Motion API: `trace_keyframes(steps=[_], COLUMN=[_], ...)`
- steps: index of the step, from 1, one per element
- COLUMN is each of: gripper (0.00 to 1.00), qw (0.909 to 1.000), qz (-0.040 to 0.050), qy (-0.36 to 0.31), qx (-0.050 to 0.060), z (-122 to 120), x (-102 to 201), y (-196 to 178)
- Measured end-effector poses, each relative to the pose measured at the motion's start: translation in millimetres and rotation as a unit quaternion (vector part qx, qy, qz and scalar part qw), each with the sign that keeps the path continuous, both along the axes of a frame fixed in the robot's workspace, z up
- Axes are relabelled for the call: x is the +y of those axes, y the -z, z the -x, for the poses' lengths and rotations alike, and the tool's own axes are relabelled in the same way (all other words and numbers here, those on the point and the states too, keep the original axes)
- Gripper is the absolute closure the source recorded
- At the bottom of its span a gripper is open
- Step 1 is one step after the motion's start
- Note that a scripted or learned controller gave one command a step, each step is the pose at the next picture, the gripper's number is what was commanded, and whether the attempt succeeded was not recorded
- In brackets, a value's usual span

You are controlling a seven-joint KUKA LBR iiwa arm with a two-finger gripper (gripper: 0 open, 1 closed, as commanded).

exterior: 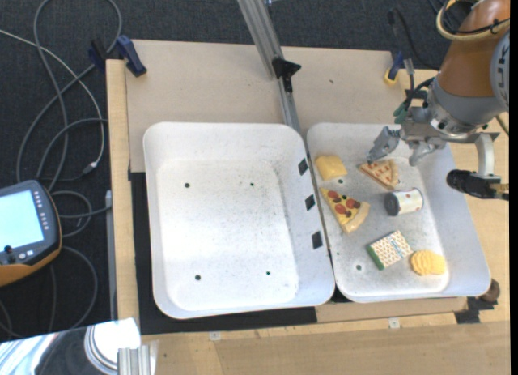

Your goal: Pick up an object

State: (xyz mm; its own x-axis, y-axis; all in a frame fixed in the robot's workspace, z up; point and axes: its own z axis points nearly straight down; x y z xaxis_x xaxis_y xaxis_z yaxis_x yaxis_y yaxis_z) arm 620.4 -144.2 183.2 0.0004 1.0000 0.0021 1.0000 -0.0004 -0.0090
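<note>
grey two-finger gripper (398,148) with jaws spread above the right shallow white bin (465,240), small tan toy pizza wedge (381,173) just below at 6 o'clock, unheld, larger pepperoni slice (346,209) toward 7 o'clock

Two white bins sit side by side on the bench. The left bin (227,219) shows bare floor. The right bin (461,227) contains a yellow piece (329,167), two pizza slices (346,209) (381,172), a small cylinder (403,202), a checkered block (388,249) and a yellow round item (427,263). The gripper (402,148) hangs spread above the upper pizza slice, holding nothing.
</note>
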Motion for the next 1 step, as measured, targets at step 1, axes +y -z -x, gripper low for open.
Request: trace_keyframes(steps=[1], gripper=[0.0], qw=[1.0], qz=[-0.0002], qy=[-0.001], qx=[-0.001], z=[1.1], x=[9.8], y=[48.1])
